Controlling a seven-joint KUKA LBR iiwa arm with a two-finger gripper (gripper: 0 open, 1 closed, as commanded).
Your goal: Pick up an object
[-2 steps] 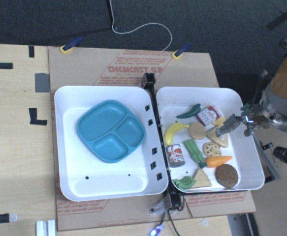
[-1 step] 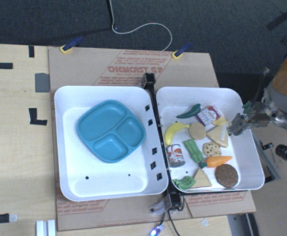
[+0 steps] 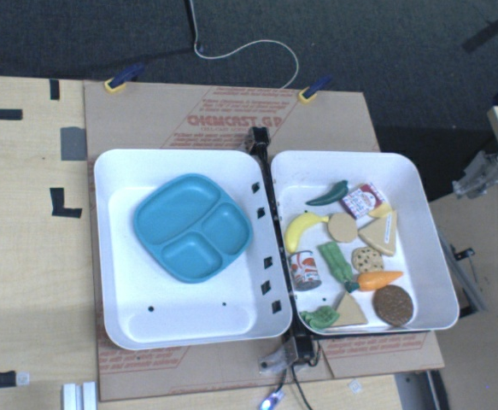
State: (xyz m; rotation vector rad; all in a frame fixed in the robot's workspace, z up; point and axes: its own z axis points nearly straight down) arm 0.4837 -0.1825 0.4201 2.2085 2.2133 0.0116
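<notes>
Grey metallic robot part (image 3: 477, 176), details unclear.

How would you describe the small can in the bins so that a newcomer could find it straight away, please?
Look in the right bin, the one crowded with toy food. Along its left wall, just below the yellow banana, stands a small can. It is the only cylinder there, with a white and red label.

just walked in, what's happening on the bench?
Nothing is being handled yet. The left bin holds a blue divided plate. The right bin holds a pile of toy food: a banana, a carrot, a small can, a cookie and more, all lying loose.
</notes>
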